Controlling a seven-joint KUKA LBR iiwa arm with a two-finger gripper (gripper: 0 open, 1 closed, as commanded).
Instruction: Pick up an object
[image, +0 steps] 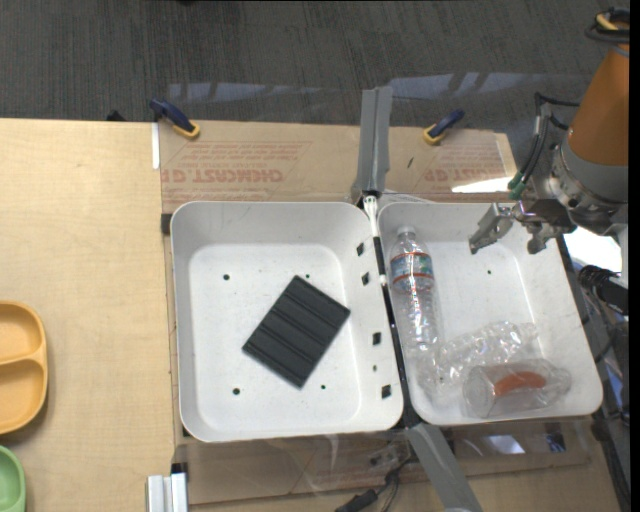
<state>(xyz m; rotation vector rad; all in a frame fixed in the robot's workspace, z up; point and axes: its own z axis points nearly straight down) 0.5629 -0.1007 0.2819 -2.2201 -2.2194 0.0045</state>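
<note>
**Nothing lifted yet: tool above right bin's far edge**

Nearest the camera, at the near edge of the right bin (590, 395): a crumpled clear plastic pack (505, 375) with something reddish inside, lying in the bin's near-right corner. Just beside it, along the bin's left wall: a clear water bottle (413, 290) on its side, cap toward the far edge. Alone in the middle of the left bin (185, 300): a dark ribbed slab (297, 330), turned at a slant to the walls.

Progress, judged from how things lie: none of the pick done. All three candidates flat in their bins, none raised. Tool (512, 226) over the far-right part of the right bin, fingers spread, nothing between them, well apart from bottle and pack. Left to do: choose a target, come down over it, close, lift clear.

Hard to make out: contents of the plastic pack, blurred by creases and glare. Bottle's fill level unreadable through the clear wall. Height of the tool over the bin floor not judgeable from this slant. Arm cut off at the right edge, wrist partly lost among cables. Yellow divided tray (20, 365) at the bench's left edge cropped.
</note>
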